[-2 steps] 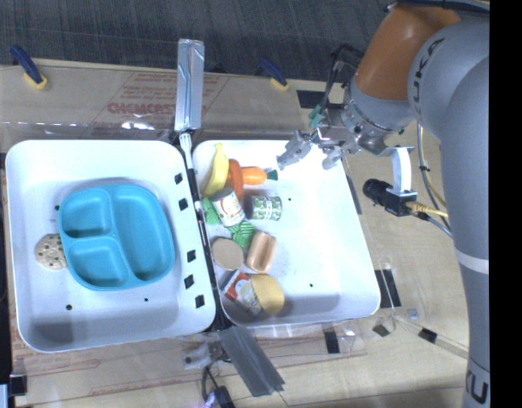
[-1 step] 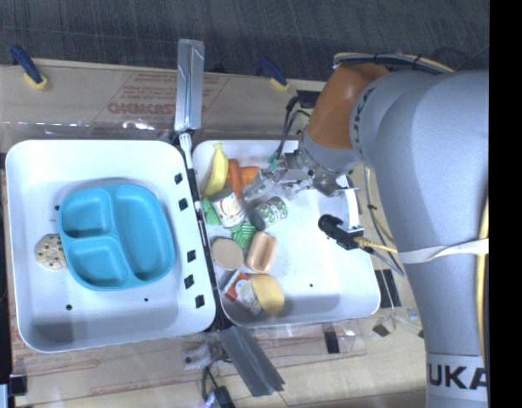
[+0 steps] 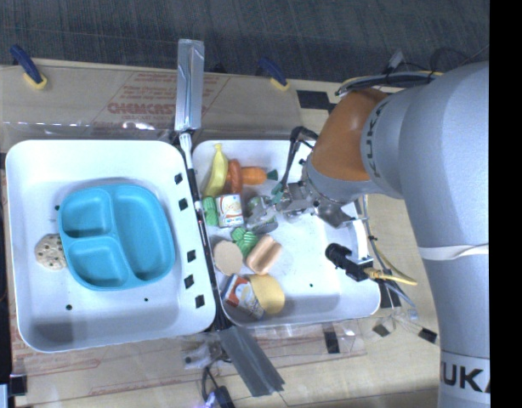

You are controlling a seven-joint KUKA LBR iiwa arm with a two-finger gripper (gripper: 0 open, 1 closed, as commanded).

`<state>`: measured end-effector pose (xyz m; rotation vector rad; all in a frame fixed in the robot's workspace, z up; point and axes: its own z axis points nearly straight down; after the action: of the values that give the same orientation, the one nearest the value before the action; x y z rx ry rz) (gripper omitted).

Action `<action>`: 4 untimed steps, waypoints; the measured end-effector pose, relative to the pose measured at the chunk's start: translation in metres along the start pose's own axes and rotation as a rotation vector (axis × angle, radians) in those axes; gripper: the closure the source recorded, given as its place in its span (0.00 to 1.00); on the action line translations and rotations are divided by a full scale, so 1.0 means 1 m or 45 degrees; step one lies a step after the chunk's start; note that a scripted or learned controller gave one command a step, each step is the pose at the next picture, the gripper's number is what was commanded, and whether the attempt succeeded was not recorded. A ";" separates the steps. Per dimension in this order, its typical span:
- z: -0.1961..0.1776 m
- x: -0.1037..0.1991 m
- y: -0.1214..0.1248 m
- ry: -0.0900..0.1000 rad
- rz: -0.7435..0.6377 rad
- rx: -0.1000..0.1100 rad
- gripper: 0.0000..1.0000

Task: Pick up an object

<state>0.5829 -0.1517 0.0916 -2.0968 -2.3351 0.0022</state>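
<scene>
The right bin [image 3: 322, 272] holds a heap of toy food along its left side. A yellow banana [image 3: 217, 170], a red sausage [image 3: 235, 175] and an orange carrot [image 3: 254, 175] lie at the back. A small carton [image 3: 229, 210] sits below them. In front lie a green piece [image 3: 245, 241], a tan bun [image 3: 263, 254], a round biscuit [image 3: 228, 258], a yellow lemon-like piece [image 3: 269, 294] and a red packet [image 3: 241, 291]. My gripper [image 3: 265, 212] is low in this bin, just right of the carton and above the bun. Nothing shows clearly in its grasp.
The left bin [image 3: 27, 164] bears a blue divided plate [image 3: 116, 232], with a speckled cookie [image 3: 48, 251] at the plate's left. The grey arm with its orange band [image 3: 350, 143] covers the right bin's back right corner. The right bin's floor right of the heap is bare.
</scene>
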 end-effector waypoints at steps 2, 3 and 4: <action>-0.011 -0.033 0.034 -0.001 0.031 -0.002 1.00; -0.128 0.031 0.062 -0.004 -0.065 -0.017 1.00; -0.134 0.067 0.043 -0.001 -0.335 0.000 1.00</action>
<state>0.6185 -0.0808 0.2252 -1.7729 -2.5899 0.0026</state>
